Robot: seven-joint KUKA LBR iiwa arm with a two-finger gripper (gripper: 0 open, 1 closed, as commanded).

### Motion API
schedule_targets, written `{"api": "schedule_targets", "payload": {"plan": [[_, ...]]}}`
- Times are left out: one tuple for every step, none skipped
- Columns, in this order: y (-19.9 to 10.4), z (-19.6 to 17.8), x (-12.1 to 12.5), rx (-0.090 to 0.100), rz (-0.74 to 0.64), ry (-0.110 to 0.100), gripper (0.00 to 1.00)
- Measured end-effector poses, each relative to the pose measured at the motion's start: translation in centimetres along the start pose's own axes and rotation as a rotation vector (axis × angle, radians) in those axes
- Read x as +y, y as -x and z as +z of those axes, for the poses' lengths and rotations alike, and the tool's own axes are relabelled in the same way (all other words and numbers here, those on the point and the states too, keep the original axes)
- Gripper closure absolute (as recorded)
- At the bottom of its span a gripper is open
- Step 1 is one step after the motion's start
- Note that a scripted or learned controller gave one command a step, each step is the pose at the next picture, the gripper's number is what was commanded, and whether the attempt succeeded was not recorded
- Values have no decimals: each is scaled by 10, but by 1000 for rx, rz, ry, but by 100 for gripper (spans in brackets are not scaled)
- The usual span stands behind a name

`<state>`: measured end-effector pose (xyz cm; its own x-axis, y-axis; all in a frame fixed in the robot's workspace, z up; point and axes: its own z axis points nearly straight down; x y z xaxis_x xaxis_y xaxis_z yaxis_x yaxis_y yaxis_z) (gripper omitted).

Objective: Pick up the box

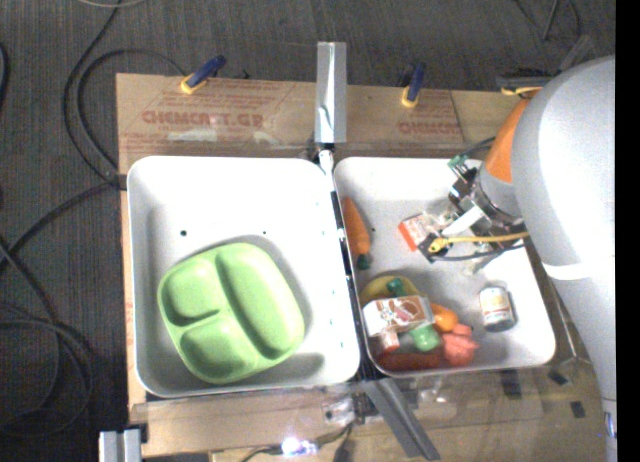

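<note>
- Nearest to us, along the front wall of the right bin (545, 350), we see a cluster of toy food: a brown-and-white carton (396, 316) lying on its side, red pieces (408, 358) at its 6 o'clock, an orange piece (445, 321) at its 3 o'clock, and something green and yellow (392, 287) at its 12 o'clock.
- At 3 o'clock from that cluster, a small can (496, 308) stands apart from the rest.
- In the left bin (150, 190), a green divided plate (231, 311) lies in the front half, towards 7 o'clock of the bin's centre.
- Further back in the right bin, a carrot (355, 230) lies along the left wall, at 9 o'clock from the bin's middle.
- The box (414, 231), small, orange-red and white, sits near the middle of the right bin, at 3 o'clock from the carrot and 12 o'clock from the carton.
- The gripper (447, 229) is just beside the box at its 3 o'clock; we cannot tell whether it touches the box, nor whether its fingers are spread or pressed together.
- The grey arm (575, 180) with its orange band (505, 150) comes in from 3 o'clock.
- Farthest, two clamps (203, 74) hold the cardboard (220, 115) behind the bins.
</note>
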<state>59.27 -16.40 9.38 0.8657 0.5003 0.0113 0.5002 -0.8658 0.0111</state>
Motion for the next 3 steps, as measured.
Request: {"api": "schedule_targets", "payload": {"plan": [[-52,-30,36,-19,318,-7,0],[-52,5,18,-14,319,-2,0],[-51,-4,18,-21,313,1,100]]}}
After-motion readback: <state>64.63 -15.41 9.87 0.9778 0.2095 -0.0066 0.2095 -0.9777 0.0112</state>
